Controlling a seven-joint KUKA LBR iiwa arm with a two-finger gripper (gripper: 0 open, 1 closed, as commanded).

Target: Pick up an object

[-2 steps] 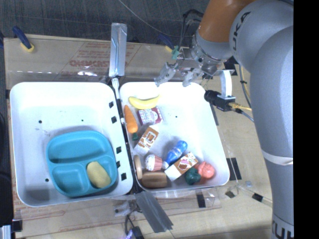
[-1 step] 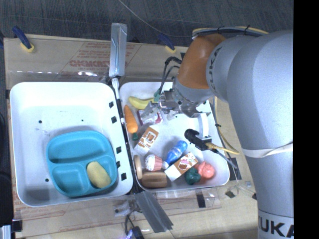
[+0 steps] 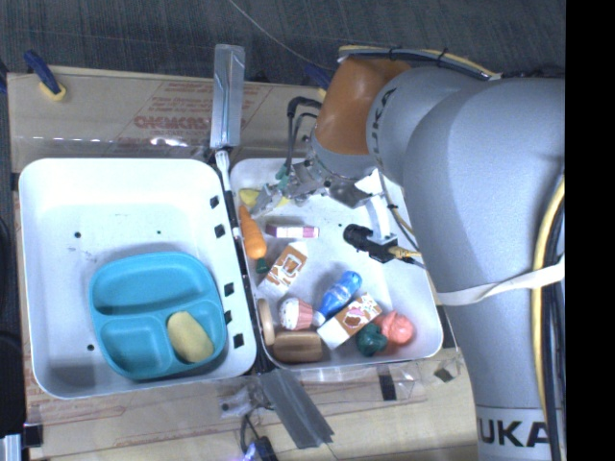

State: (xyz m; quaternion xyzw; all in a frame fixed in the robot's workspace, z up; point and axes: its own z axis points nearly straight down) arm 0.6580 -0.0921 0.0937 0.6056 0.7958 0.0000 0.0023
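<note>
Reaching in from the right, grey arm (image 3: 452, 161) with orange band covers the back right of the right bin (image 3: 332, 257). Gripper (image 3: 277, 188) sits low at that bin's back-left corner. Cannot tell if it is open or closed, and nothing is visibly held. Closest object is a small yellow item (image 3: 249, 198), just left of the gripper against the bin wall; contact unclear.

Rest of right bin:
- orange carrot (image 3: 252, 236) along the left wall, just in front of the yellow item
- white-pink tube (image 3: 292, 230) lying flat, mid bin
- small carton (image 3: 285, 266) with orange print, tilted, below the tube
- blue bottle (image 3: 338, 293) lying at a slant
- white-red box (image 3: 348, 320) touching the bottle
- pink round toy (image 3: 396, 328) and dark green piece (image 3: 370, 342) at front right
- brown block (image 3: 296, 346) on the front wall

Left bin (image 3: 115, 200) holds a blue divided tray (image 3: 144, 286). A yellow potato-like lump (image 3: 189, 336) lies in its front-right compartment.
</note>
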